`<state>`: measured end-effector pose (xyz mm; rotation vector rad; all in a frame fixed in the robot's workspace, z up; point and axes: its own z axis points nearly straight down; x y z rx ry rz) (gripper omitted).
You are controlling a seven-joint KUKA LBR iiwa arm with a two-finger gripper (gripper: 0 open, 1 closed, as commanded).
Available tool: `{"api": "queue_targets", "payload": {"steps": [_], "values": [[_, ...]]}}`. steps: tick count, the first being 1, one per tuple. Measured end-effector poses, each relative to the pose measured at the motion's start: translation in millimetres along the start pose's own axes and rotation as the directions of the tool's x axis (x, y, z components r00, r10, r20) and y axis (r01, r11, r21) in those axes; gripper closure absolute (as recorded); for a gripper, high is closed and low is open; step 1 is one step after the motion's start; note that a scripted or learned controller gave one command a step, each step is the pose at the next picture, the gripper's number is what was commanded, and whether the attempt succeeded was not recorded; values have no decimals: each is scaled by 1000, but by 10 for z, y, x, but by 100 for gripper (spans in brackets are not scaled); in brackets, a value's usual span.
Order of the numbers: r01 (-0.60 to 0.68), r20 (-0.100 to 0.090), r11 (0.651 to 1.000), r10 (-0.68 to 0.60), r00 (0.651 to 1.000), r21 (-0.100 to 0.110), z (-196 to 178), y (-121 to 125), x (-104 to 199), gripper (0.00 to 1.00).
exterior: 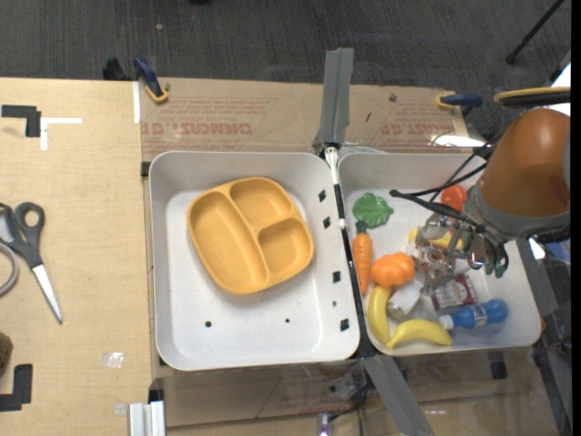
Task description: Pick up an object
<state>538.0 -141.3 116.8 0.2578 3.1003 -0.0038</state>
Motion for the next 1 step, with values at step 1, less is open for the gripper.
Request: {"api": "queue_targets", "payload": {"steps": [1], "values": [[-16,3,1000,16,1000,3,114,303,-205,0]]}}
